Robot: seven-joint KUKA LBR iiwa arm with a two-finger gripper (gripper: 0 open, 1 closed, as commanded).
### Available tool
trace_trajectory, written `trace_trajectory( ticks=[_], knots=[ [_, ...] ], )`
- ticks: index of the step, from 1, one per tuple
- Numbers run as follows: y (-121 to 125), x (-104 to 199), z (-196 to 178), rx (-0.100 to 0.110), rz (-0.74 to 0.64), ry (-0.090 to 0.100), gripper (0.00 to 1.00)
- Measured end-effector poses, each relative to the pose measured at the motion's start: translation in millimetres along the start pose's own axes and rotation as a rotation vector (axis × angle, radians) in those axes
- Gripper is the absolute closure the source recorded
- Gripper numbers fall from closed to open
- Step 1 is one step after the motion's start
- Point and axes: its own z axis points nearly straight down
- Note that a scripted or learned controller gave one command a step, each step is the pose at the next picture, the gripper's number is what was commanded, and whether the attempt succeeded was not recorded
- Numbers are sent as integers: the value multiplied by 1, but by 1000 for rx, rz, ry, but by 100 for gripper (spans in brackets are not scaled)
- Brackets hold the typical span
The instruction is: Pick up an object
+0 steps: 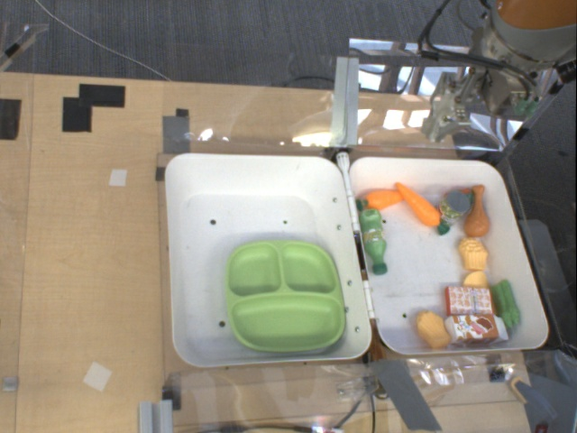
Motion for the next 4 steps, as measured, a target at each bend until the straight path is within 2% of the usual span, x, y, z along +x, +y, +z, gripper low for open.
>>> trace_trajectory(
  ticks=[1,2,3,4],
  knots=[
    [-33,2,-69,3,17,-4,100],
    [58,18,21,-1,316,9,100],
    [9,53,35,2,146,6,100],
    [-1,11,10,1,159,1,100]
  ],
)
